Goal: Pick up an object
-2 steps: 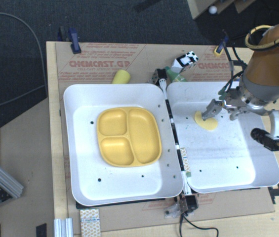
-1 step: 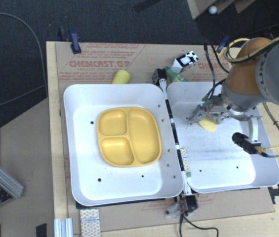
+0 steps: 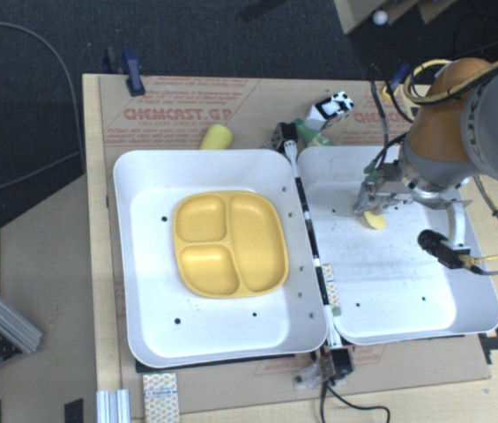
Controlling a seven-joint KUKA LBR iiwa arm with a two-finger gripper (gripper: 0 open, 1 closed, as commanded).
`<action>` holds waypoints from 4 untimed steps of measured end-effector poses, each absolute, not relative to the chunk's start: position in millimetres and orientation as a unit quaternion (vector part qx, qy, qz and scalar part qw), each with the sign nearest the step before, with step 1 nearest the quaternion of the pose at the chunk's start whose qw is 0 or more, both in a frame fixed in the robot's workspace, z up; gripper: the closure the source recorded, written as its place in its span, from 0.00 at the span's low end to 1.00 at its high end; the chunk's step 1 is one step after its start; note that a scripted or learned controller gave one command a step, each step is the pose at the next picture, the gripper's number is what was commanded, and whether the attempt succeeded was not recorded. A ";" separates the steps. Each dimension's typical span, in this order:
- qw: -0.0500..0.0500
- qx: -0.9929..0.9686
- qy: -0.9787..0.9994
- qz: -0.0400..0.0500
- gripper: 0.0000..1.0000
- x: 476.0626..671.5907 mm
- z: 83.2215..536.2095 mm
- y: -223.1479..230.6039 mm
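Hovering over the right bin, small yellow piece at the fingertips

You have the gripper [image 3: 374,203] low in the far part of the right bin [image 3: 407,311], with the grey arm [image 3: 486,122] and its orange band [image 3: 442,126] coming in from the right. A small yellow object [image 3: 375,221] lies on the bin floor just on the near side of the fingertips, touching or nearly touching them; you cannot tell which from this angle. It does not sit between the fingers. Whether the hand is wide or narrow cannot be told; the wrist body covers it.

Nothing lies between hand and piece. A black cable fitting [image 3: 441,248] hangs off the arm just right of the piece, above the bin floor.

Left bin [image 3: 143,324]: a yellow divided plate [image 3: 229,242], three compartments, flat in the middle, well apart from the gripper.

Beyond the bins, on the cardboard-covered bench [image 3: 178,104]: a yellow cylinder [image 3: 216,137] near the left bin's far rim, a black-and-white item [image 3: 330,107] by the far end of the divider, a blue clamp [image 3: 131,70] at the far left corner.
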State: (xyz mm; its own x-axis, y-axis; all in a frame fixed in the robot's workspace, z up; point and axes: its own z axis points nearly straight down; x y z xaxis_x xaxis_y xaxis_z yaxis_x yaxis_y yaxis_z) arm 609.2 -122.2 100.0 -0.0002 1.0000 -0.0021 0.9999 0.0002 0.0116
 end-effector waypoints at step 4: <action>-0.002 0.707 0.707 -0.001 0.00 597.2 84.5 -109.2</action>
